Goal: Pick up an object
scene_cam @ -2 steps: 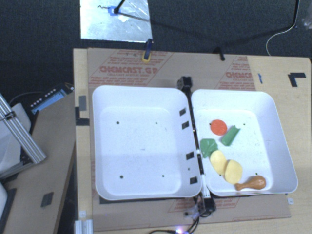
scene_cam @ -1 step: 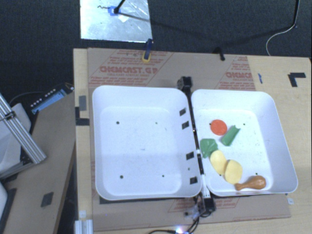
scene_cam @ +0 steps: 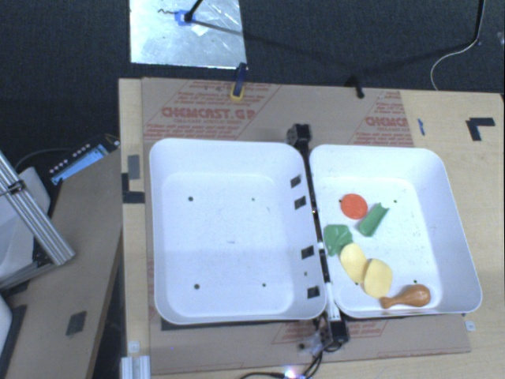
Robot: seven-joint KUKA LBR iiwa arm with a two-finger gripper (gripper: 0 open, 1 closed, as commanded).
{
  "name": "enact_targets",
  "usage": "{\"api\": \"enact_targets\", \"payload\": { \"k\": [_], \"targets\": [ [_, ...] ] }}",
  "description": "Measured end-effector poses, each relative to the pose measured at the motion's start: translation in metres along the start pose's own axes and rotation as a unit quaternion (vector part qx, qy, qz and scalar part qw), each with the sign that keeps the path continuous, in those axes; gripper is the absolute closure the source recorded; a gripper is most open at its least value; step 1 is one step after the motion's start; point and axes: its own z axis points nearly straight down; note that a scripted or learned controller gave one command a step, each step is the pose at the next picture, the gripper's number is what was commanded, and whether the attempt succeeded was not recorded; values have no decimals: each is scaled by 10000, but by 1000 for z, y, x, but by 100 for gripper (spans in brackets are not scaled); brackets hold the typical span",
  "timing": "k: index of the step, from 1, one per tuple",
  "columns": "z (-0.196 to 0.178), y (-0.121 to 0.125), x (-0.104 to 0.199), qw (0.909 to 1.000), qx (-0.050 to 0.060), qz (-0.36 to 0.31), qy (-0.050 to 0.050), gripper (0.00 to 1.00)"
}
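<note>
Dark carpet floor (scene_cam: pixel 63 54), wooden bench (scene_cam: pixel 331 105)

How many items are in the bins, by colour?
Red/orange: 1, round disc
Green: 2, long piece, flat piece
Yellow: 2, oval piece, rounder piece
Brown/orange: 1, drumstick shape
Total: 6, all in the right bin

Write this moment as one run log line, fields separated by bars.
right bin: red disc, green pieces, yellow pieces, drumstick | nothing lifted

The metal frame (scene_cam: pixel 28 219) at the left is cut off by the picture's edge.
</note>
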Motion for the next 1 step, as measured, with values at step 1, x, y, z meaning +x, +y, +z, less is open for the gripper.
{"api": "enact_targets", "payload": {
  "k": [1],
  "targets": [
    [0, 3, -21, 10000, -1, 22, -10, 100]
  ]
}}
